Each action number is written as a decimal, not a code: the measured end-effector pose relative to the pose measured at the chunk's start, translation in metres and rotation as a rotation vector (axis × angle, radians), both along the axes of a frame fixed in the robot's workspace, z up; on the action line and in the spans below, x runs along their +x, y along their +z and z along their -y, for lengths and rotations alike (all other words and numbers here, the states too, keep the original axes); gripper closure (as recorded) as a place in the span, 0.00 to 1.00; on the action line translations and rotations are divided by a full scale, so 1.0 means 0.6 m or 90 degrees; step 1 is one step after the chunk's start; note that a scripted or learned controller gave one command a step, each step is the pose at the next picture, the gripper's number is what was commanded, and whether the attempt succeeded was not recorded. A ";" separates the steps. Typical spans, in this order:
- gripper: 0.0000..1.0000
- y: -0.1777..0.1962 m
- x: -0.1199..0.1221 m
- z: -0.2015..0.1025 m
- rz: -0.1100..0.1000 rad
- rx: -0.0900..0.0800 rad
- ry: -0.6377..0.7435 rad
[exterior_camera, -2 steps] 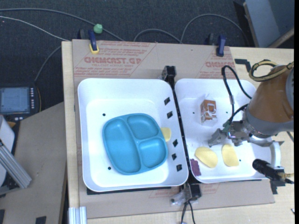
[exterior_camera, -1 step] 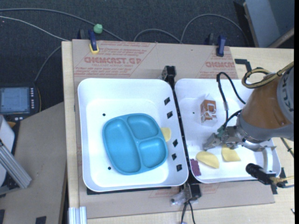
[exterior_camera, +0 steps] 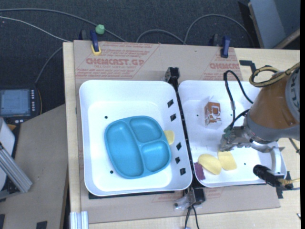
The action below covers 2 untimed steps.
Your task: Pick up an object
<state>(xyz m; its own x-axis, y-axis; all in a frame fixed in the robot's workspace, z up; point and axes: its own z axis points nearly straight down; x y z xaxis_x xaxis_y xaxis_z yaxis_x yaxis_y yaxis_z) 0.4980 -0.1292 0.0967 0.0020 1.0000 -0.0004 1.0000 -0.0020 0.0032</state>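
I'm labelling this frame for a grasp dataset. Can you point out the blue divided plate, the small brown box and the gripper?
blue divided plate (exterior_camera: 137, 146): camera view, on its central ridge.
small brown box (exterior_camera: 212, 113): camera view, on its top face.
gripper (exterior_camera: 228, 140): camera view, at its fingertips.

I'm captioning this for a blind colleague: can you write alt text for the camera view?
A grey robot arm reaches from the right into the right white bin, its gripper just above two yellow pieces near the bin's front. A small brown-and-white box lies further back, and the left bin holds a blue divided plate.
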 end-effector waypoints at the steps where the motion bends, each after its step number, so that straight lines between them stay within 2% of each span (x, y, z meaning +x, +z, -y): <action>1: 1.00 0.079 0.014 0.007 0.001 -0.001 0.002; 2: 1.00 0.158 0.029 0.012 0.001 -0.001 0.002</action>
